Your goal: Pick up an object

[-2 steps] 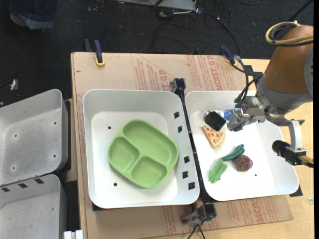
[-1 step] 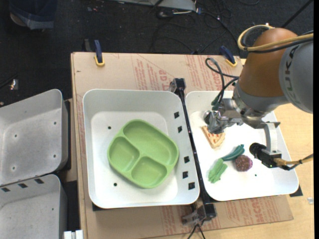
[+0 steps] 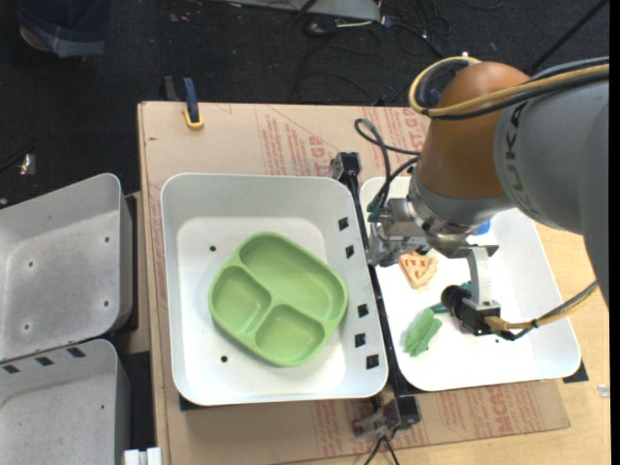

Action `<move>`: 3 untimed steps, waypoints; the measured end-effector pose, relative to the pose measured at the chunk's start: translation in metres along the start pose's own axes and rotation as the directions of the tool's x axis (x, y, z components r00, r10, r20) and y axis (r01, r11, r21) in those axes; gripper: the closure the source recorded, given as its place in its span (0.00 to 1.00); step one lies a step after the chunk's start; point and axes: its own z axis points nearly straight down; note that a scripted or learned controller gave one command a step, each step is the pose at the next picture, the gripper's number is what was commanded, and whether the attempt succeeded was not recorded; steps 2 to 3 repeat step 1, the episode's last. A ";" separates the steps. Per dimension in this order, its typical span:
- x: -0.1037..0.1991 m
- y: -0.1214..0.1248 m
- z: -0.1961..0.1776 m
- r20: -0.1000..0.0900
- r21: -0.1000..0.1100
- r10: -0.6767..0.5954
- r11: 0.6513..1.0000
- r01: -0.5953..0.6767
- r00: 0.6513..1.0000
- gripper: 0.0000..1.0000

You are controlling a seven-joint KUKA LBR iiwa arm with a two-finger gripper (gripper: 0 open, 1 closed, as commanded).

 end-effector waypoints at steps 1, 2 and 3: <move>0.055 0.002 -0.011 0.000 -0.002 0.000 1.000 0.000 1.000 1.00; 0.055 0.002 -0.011 0.000 -0.002 0.000 1.000 0.000 1.000 1.00; 0.055 0.002 -0.011 0.000 -0.002 0.000 1.000 0.000 1.000 1.00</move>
